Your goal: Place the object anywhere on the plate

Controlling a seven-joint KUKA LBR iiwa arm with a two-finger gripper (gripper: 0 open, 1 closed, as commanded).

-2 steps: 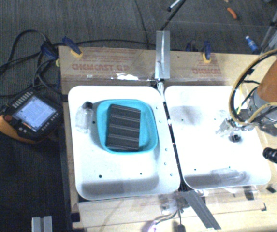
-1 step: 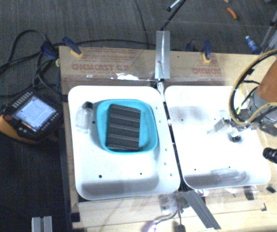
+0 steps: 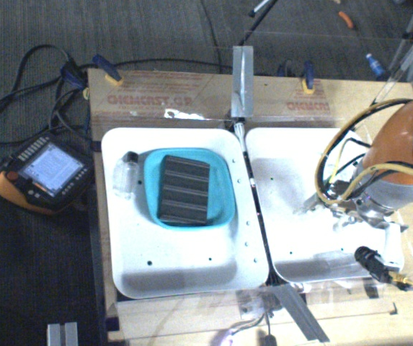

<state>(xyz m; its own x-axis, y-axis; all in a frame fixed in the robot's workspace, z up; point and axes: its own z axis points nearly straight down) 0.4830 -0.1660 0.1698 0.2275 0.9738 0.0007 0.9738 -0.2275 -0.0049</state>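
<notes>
The bench [image 3: 192, 92] is seen from above, bearing the left bin [image 3: 184, 276] and the right bin [image 3: 285, 193] side by side. The arm [image 3: 393, 146] is placed over the right bin's right edge, its orange band uppermost. In the left bin, a blue plate [image 3: 223, 193] is set toward the far half, close to the centre, and a dark ribbed block [image 3: 184, 189] is already lying on it, fully inside the plate's rim. The block's long axis is seen to run from the bin's far edge toward its near edge, tilted slightly, with its ridges crossing that axis. A small clear bottle [image 3: 125, 170] with a dark cap is found just beside the plate's left edge, near the bin's far-left corner; it appears to stand upright or nearly so, cap toward the far edge. The gripper [image 3: 357, 211] is held low over the right bin, well apart from the plate, and how far it is opened cannot be told from this view; nothing is seen in it. If the block is the intended object, the placing step is judged complete and only withdrawal is called for; if the bottle is meant, a reach across to the left bin's far-left corner would be required.
</notes>
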